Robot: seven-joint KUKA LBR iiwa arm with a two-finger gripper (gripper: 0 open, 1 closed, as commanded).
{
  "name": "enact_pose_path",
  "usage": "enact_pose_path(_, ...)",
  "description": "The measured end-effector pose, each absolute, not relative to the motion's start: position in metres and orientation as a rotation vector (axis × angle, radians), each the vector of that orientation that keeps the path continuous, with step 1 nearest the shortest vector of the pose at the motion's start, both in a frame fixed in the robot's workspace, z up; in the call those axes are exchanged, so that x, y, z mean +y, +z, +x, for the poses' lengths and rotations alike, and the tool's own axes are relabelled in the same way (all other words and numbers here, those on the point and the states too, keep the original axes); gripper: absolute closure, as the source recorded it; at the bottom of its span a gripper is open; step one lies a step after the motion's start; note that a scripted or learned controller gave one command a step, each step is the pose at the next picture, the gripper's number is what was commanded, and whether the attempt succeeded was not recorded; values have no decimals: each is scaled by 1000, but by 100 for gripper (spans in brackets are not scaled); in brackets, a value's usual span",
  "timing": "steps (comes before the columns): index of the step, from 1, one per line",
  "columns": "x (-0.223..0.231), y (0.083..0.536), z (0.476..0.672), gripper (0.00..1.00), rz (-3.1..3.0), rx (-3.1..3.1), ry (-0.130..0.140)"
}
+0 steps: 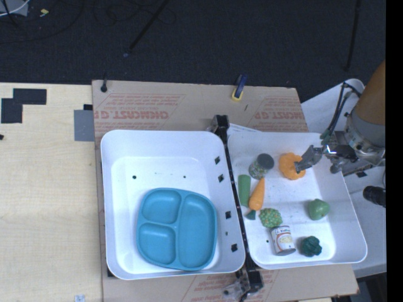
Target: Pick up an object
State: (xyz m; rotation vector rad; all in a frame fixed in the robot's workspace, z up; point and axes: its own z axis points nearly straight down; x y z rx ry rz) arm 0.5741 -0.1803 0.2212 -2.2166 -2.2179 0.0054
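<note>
The right bin [352, 231] holds several toy foods. An orange rounded piece [289, 167] lies near its back, beside a grey-green jar [261, 165]. A carrot [257, 194] and a green cylinder [244, 189] lie along the left wall. A broccoli floret [271, 217], a small can [283, 239], a dark green piece [310, 246] and a light green pepper [318, 209] sit nearer the front. My gripper [324, 161] hangs over the bin's back right with its fingers spread. One fingertip [306, 160] is right at the orange piece's right edge. Nothing is between the fingers.
The left bin [126, 150] holds a blue divided plate [177, 228]. A black clip [221, 126] sits where the two bins meet at the back. Cardboard [189, 106] lies under both bins. A yellow and blue clamp [238, 88] grips its far edge.
</note>
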Motion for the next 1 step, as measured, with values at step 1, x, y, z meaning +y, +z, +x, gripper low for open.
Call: enact_pose_path(1, -175, 157, 572, 0, -2215, -2216, 6)
